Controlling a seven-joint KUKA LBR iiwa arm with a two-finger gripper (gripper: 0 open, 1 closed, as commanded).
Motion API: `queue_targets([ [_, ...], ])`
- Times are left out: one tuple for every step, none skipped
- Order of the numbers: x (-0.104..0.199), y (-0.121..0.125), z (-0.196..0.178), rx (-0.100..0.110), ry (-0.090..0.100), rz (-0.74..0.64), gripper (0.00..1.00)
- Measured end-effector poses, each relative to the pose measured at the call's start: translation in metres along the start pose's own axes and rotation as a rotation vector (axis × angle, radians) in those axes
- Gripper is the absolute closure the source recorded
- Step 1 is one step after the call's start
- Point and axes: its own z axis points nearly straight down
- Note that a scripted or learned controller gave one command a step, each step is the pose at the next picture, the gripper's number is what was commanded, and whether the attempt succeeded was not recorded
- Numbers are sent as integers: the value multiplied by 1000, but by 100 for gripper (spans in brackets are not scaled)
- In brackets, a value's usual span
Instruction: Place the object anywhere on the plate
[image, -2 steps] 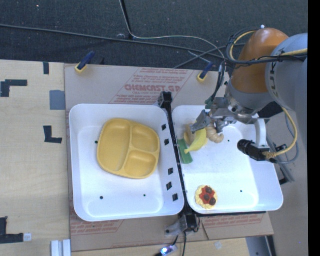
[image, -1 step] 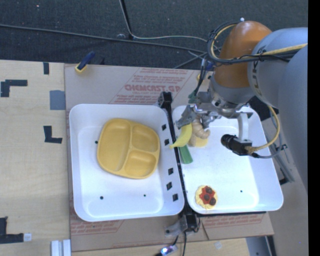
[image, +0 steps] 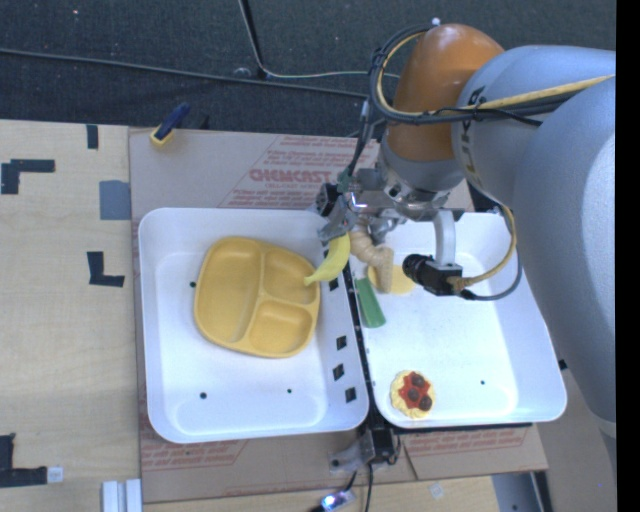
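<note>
A yellow divided plate (image: 255, 296) lies in the left bin (image: 170, 400). My gripper (image: 342, 228) hangs over the divider between the two bins, just past the plate's right rim. It is shut on the upper end of a small yellow banana (image: 330, 264). The banana dangles down and to the left, with its lower tip over the plate's right edge.
The right bin (image: 500, 390) holds a tan lumpy piece (image: 379, 258), a green stick-shaped piece (image: 371, 302) and a pale yellow piece (image: 398, 279) close under the wrist. A small pizza-like piece (image: 412, 392) sits near the front. The arm covers the right bin's far side.
</note>
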Motion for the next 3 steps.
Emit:
queue_targets([
  [57,6,-6,0,0,1,100],
  [113,9,9,2,-2,1,100],
  [159,22,1,0,-1,2,100],
])
